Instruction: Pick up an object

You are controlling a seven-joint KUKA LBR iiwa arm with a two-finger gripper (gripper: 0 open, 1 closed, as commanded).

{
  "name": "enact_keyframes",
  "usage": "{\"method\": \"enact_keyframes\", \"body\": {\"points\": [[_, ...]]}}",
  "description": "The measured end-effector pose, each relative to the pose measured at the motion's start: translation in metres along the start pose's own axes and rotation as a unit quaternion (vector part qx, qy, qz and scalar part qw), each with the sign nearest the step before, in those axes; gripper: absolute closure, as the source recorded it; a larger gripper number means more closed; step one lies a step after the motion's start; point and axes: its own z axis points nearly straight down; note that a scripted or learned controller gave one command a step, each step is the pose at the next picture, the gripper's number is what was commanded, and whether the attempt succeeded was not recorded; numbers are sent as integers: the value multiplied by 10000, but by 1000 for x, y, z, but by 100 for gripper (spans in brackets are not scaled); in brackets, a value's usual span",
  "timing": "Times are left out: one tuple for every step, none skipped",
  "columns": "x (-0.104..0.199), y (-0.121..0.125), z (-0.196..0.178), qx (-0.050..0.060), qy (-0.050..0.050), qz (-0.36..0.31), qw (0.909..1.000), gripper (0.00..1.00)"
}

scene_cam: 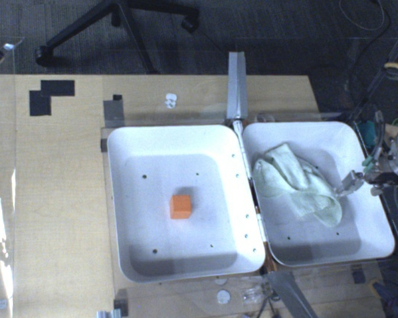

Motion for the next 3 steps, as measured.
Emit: {"method": "enact_keyframes", "body": {"points": [[-12, 23, 105, 1, -1, -130, 9999, 0], [-11, 25, 94, -20, -4, -134, 9999, 100], [-11, 25, 94, -19, -4, -134, 9999, 0]]}}
